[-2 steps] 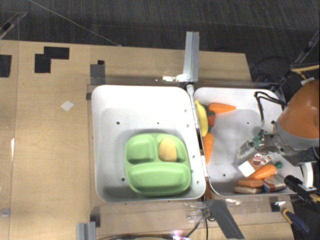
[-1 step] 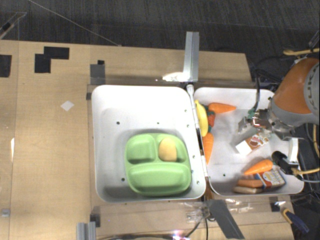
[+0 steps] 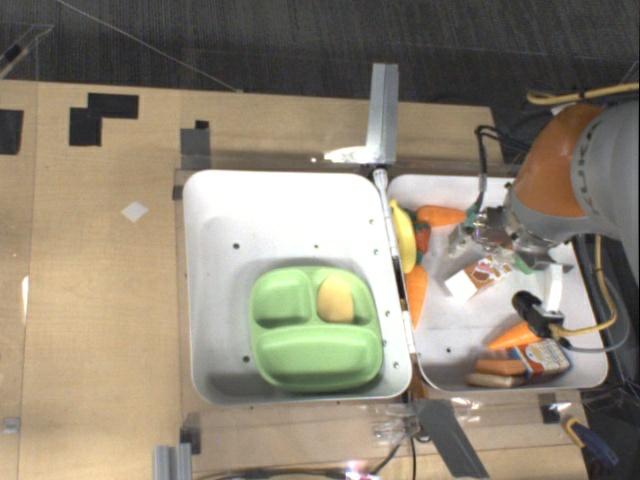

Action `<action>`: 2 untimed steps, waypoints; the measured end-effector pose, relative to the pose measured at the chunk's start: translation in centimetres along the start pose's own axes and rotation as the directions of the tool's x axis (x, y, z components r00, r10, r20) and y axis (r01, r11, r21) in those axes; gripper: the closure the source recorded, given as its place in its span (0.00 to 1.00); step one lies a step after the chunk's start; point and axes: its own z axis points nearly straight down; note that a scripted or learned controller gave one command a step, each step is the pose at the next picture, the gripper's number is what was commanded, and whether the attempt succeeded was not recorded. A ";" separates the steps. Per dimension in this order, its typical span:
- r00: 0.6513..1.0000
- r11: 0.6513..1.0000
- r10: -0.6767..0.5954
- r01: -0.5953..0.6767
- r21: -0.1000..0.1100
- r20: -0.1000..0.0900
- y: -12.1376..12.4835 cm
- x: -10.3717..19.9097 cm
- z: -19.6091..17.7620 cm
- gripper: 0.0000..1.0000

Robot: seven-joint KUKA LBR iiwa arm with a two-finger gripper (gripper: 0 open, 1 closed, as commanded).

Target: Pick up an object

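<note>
Probably light, stiff yet crushable: small carton (image 3: pixel 478 276), middle right of frame, in right bin (image 3: pixel 450 340), just below gripper (image 3: pixel 487 236). Best taken across flat sides. Cannot tell whether gripper open or closed.

A wooden bench (image 3: pixel 90 298) fills the left and centre of the frame, with black patches (image 3: pixel 103 116) at its upper left. A metal bracket (image 3: pixel 382 113) stands at top centre, where the two white bins (image 3: pixel 215 268) meet.
</note>
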 end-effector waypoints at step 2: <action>0.998 0.997 -0.055 0.056 0.048 -0.015 8.3 3.7 -3.6 0.00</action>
